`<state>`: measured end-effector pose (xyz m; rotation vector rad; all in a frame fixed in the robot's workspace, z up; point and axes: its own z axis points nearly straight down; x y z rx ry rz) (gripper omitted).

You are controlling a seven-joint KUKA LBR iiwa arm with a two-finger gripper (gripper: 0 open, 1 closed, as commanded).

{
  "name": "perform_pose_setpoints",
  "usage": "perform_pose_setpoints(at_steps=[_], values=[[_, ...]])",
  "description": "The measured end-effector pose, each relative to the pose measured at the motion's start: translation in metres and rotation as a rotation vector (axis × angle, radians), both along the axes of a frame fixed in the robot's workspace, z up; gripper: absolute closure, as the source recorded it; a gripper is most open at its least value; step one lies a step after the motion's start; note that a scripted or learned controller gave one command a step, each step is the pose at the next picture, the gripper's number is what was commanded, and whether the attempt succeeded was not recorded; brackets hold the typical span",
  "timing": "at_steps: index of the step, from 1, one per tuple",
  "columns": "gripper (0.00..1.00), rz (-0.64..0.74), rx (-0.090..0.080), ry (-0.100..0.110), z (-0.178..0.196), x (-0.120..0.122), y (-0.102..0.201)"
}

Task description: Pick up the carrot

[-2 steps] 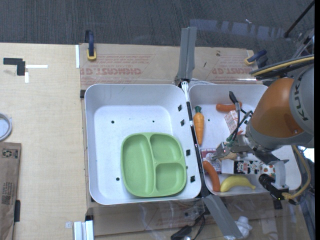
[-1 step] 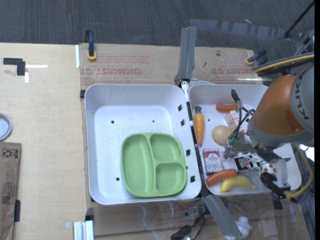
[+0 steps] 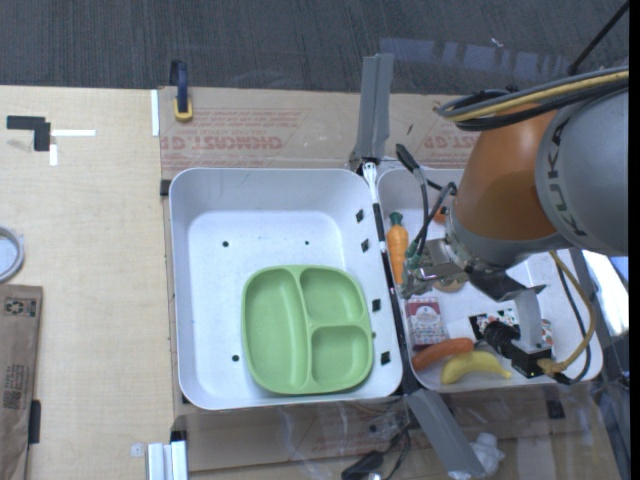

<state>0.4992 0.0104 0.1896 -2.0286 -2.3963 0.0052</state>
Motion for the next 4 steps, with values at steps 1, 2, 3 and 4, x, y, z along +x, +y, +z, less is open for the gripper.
perform_pose_setpoints(at_steps=[1,2,3,4], values=[[1.00,-0.061,-0.002,0.001,0.028,0.010,0.087],[1.00,-0.347,-0.004,-0.001,0.110,-0.005,0.110],[0.00,-0.347,-0.004,-0.001,0.110,-0.005,0.110],[0.00,-0.109,-0.002,0.003,0.060,-0.021,0.037]])
